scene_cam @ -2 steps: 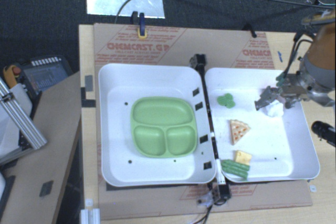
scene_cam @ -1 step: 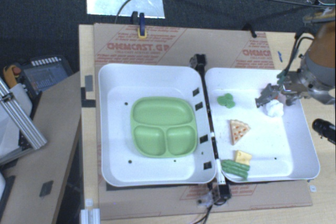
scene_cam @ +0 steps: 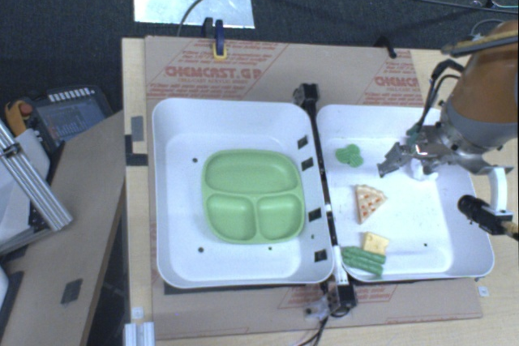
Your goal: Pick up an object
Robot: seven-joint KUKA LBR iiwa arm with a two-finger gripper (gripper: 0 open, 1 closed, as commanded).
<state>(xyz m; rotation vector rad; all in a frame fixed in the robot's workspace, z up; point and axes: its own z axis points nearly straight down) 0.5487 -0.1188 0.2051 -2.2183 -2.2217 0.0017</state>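
In the right bin (scene_cam: pixel 454 255) lie a small green broccoli-like piece (scene_cam: pixel 349 155), a toy pizza slice (scene_cam: pixel 368 202), a yellow cracker-like square (scene_cam: pixel 375 243) and a bundle of green beans (scene_cam: pixel 362 260) at the front left corner. My gripper (scene_cam: pixel 409 168) hangs over the back middle of this bin, to the right of the green piece and up-right of the pizza slice. It is open, and nothing sits between its fingers. The grey arm with its orange band (scene_cam: pixel 486 81) comes in from the right.
The left bin (scene_cam: pixel 174 174) holds a light green divided plate (scene_cam: pixel 252 196). A black ridge (scene_cam: pixel 316 166) separates the two bins. Cables cross the dark floor behind the bench, and a handheld controller (scene_cam: pixel 69 119) rests on the side table at left.
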